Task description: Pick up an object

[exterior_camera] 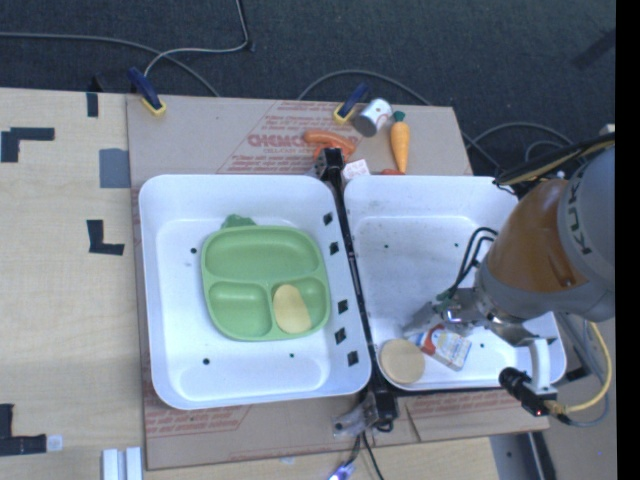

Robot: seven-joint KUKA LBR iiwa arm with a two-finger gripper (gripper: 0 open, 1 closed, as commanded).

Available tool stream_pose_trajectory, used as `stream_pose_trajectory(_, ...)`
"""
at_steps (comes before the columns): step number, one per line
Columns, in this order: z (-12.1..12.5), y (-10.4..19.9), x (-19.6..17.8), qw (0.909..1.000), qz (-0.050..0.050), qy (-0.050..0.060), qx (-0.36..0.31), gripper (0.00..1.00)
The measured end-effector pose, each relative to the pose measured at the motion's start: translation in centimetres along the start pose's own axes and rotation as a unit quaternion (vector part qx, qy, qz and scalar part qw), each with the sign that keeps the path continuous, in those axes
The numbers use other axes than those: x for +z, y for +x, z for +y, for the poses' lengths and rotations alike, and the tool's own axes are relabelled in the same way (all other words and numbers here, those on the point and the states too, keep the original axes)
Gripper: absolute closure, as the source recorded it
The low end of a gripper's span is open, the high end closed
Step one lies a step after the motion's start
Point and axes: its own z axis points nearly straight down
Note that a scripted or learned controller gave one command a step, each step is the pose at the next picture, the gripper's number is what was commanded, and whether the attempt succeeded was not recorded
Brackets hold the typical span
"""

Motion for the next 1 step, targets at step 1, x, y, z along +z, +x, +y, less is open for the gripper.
stream_pose_trajectory(1,0.08,-0.08,-0.97,1.0,-0.001,-0.002,0.0,1.0)
